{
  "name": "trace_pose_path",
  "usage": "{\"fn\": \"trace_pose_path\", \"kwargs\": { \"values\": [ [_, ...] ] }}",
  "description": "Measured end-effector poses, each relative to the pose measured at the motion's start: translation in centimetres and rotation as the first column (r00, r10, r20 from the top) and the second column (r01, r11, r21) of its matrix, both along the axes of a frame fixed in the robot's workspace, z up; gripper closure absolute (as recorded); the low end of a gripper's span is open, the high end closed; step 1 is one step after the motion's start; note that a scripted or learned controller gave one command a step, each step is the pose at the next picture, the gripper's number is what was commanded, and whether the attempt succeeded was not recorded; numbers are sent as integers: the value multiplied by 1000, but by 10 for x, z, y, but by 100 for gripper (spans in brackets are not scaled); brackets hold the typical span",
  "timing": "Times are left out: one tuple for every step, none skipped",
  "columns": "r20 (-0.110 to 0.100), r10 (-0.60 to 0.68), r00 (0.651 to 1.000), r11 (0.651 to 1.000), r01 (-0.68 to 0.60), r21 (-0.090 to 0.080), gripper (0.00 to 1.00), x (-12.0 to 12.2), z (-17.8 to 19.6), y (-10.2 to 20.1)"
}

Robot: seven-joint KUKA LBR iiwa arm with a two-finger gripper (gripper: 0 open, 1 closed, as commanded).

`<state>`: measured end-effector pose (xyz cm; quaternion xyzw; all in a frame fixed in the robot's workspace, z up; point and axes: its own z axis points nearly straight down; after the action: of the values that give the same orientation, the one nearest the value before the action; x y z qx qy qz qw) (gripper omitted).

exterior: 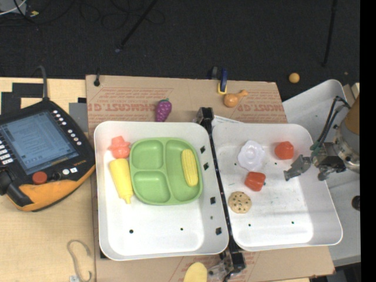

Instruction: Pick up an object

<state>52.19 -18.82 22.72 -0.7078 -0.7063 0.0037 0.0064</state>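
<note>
Cut off, hidden or unclear at the bench's edges

The grey arm with an orange band (352,119) is cut by the right edge, so little more than its wrist shows; the dark two-finger gripper (310,167) over the right white bin's rim (320,151) is too small and dark to tell how its fingers stand. The yellow rounded toy (195,272) at the bottom is cropped by the lower edge. The black and orange control pendant (38,154) runs off the left edge. The printing on the brown cardboard sheet (135,96) is too blurred to read.
</note>
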Motion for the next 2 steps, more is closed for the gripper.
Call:
{"fn": "trace_pose_path", "kwargs": {
  "values": [
    [12,2,1000,1000,-2,-3,0,2,6,0],
    [8,4,1000,1000,-4,-1,0,-1,-37,1]
  ]
}}
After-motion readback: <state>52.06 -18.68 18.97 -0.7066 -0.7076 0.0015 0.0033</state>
